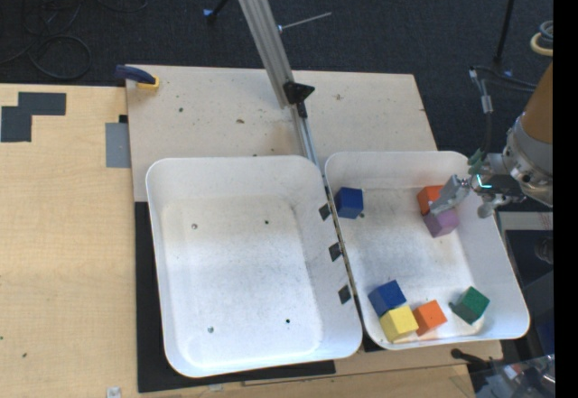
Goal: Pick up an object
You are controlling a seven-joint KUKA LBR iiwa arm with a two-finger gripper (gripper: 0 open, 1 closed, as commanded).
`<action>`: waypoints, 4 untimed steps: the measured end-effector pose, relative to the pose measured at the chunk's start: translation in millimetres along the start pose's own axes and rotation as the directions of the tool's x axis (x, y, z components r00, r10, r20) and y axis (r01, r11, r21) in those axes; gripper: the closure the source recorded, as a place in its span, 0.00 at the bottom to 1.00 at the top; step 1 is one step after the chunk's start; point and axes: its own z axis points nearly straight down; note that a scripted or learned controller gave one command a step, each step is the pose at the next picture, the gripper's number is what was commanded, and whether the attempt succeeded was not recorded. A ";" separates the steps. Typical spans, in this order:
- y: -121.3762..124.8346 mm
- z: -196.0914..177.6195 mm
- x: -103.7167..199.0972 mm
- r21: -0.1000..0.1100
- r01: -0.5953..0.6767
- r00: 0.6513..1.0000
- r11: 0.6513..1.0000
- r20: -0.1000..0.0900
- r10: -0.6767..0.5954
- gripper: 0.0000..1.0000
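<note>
The right bin (506, 270) holds several blocks. My gripper (454, 192) reaches in from the right and hangs low over the bin's upper right part. It is right beside a red-orange block (428, 199) and just above a purple block (442, 223). The gripper's tip overlaps both blocks in the view, and I cannot tell whether it touches or holds either. A blue cube (349, 201) lies by the bin's left wall. Along the front edge sit another blue cube (387, 295), a yellow cube (398, 323), an orange cube (432, 316) and a green block (470, 304).
The left bin (181, 207) lies beside the right one, with black clips (335, 251) along the shared wall. A slanted aluminium bar (267, 35) rises behind the bins. A small blue and yellow clamp (137, 76) lies at the board's back left corner.
</note>
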 end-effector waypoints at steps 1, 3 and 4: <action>0.5 -1.9 -0.8 -0.004 -0.002 1.000 1.000 0.001 0.002 0.00; 4.1 103.1 2.2 0.002 -0.002 1.000 1.000 -0.001 0.002 0.00; -0.2 166.8 4.5 -0.004 -0.003 1.000 1.000 0.000 0.003 0.00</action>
